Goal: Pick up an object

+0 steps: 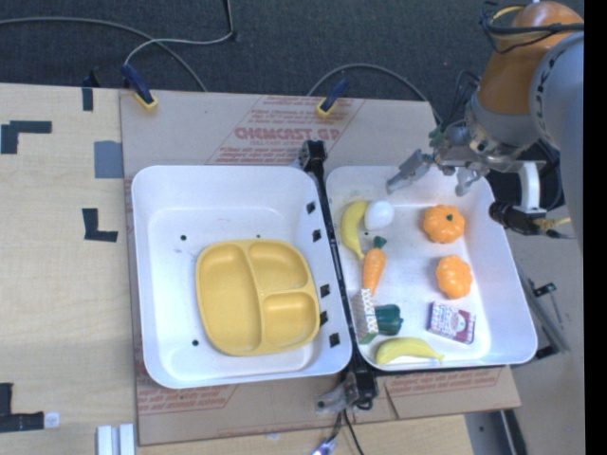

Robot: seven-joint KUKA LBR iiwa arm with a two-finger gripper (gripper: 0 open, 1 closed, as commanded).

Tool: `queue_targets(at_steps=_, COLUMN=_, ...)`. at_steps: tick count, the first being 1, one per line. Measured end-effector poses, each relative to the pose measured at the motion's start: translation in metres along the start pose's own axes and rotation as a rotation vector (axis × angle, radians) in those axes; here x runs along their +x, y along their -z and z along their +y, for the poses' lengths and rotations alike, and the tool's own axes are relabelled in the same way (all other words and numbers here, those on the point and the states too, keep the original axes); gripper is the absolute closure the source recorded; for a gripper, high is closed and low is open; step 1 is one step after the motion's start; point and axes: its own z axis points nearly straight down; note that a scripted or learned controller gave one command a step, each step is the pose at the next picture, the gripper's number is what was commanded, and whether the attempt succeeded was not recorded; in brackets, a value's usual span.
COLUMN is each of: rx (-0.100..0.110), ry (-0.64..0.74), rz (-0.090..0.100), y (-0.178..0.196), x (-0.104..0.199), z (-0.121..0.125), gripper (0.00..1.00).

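Observation:
My gripper (429,182) hangs open over the back edge of the right bin (507,282), with nothing between its fingers. Just below it lie a white ball (379,214) and a small orange pumpkin (444,224). A banana (352,227) curves beside the ball, and a carrot (373,269) lies in front of it. Further forward are a round orange fruit (453,276), a red and white carton (450,322), a green item (387,318) and a second banana (406,352).
The left bin (161,254) holds a yellow divided plate (258,295). Both bins sit on cardboard clamped to the bench. The grey arm with its orange band (517,60) comes in at the upper right.

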Motion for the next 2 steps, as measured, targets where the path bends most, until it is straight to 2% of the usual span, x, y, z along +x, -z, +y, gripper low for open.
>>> queue_targets(at_steps=1, rx=-0.002, ry=-0.001, rz=-0.001, y=-0.117, x=0.047, z=-0.002, gripper=0.00)
queue_targets(at_steps=2, rx=-0.004, ry=-0.002, rz=-0.002, y=-0.117, x=0.047, z=-0.076, gripper=0.00)
